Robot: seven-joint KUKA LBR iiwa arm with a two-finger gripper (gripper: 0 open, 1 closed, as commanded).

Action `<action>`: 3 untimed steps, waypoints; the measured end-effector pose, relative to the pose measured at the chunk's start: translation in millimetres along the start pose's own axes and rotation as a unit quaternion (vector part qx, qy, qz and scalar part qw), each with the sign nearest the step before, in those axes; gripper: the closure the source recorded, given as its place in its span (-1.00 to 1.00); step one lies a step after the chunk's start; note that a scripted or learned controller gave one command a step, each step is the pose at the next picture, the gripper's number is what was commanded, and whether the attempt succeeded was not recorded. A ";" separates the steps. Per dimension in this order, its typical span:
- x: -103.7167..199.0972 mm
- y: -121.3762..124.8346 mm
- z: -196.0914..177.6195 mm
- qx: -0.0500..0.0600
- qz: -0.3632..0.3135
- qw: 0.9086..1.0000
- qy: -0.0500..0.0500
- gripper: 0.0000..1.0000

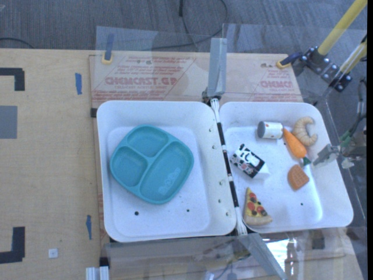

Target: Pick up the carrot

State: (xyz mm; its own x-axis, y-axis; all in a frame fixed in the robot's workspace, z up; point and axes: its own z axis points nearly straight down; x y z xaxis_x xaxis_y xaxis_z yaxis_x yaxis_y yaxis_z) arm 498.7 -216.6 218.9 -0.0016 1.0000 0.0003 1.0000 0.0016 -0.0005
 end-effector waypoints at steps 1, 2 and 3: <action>-4.5 51.6 92.0 0.001 0.053 0.999 0.002 -1.00; 33.0 107.5 128.7 -0.006 -0.114 0.993 -0.002 -1.00; 32.0 108.6 117.1 -0.009 -0.113 0.994 -0.003 1.00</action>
State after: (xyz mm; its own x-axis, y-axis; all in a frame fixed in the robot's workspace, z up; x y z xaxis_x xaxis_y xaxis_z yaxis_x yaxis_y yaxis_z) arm 607.1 -184.4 101.7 -0.2257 0.9742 -0.0075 0.9741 0.2257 0.0161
